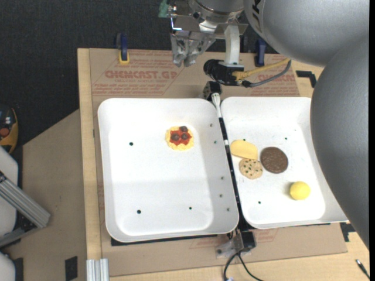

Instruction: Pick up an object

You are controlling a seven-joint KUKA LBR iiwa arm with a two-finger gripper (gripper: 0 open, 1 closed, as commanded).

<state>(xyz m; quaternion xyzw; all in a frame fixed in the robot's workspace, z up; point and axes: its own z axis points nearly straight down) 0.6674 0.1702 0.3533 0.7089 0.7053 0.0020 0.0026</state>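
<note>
A small round tart (pixel 180 138) with a yellow rim and red and dark berries lies in the left bin (pixel 117 157), toward its upper middle. The right bin (pixel 304 119) holds a yellow wedge (pixel 244 149), a chocolate-chip cookie (pixel 251 168), a dark brown round cookie (pixel 274 160) and a yellow ball (pixel 299 190). My gripper (pixel 187 56) hangs high over the board behind the left bin, above and slightly right of the tart. Nothing shows between its fingers, which point down and sit close together.
The two bins meet along a central ridge (pixel 225 151). Blue clamps (pixel 122 47) hold the brown board at the back. The grey arm covers the right bin's far right side. An aluminium rail (pixel 23 201) lies off the bench at the left.
</note>
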